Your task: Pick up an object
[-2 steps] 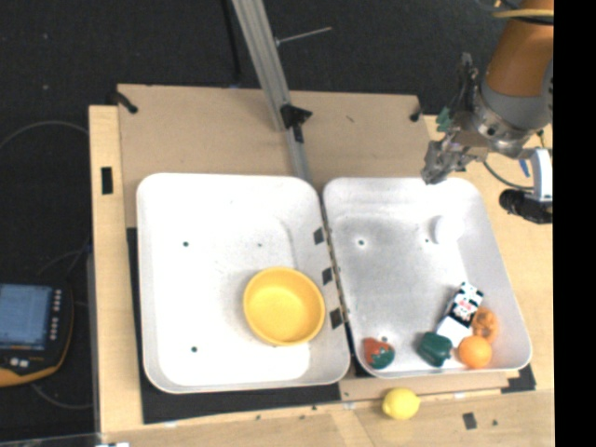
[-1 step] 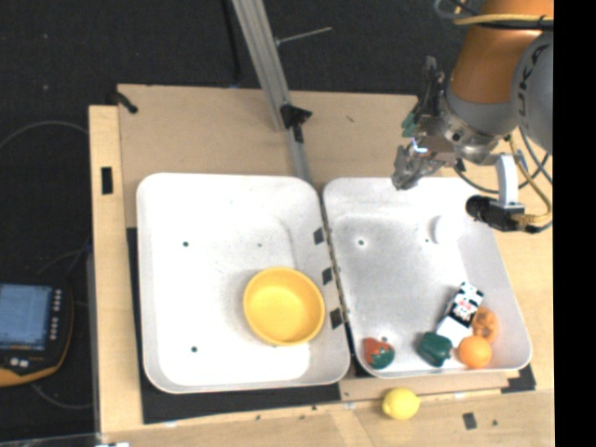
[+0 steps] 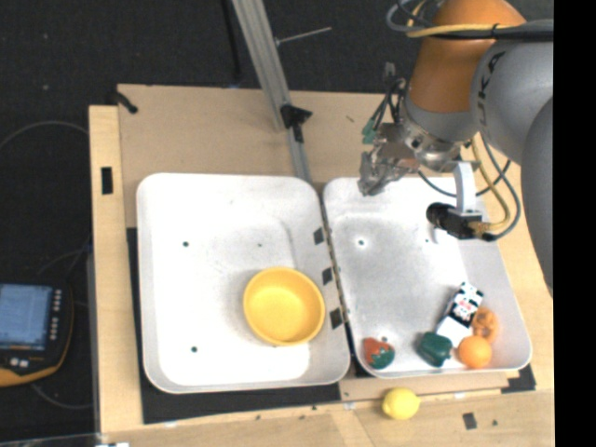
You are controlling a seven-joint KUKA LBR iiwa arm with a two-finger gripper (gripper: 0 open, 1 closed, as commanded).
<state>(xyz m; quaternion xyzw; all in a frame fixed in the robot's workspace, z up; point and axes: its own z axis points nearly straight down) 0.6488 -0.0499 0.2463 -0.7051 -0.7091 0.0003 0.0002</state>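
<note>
The arm bends in from the right, its orange band high over the right bin, the gripper hanging above that bin's far left corner. It is too small and dark to read. An orange, green block and red-green toy sit well apart from it along the near rim; a yellow bowl occupies the left bin.

A tan wooden counter stood on a dark floor. A grey metal pole slanted across it, and a blue-screened handheld pendant lay beside it.
</note>
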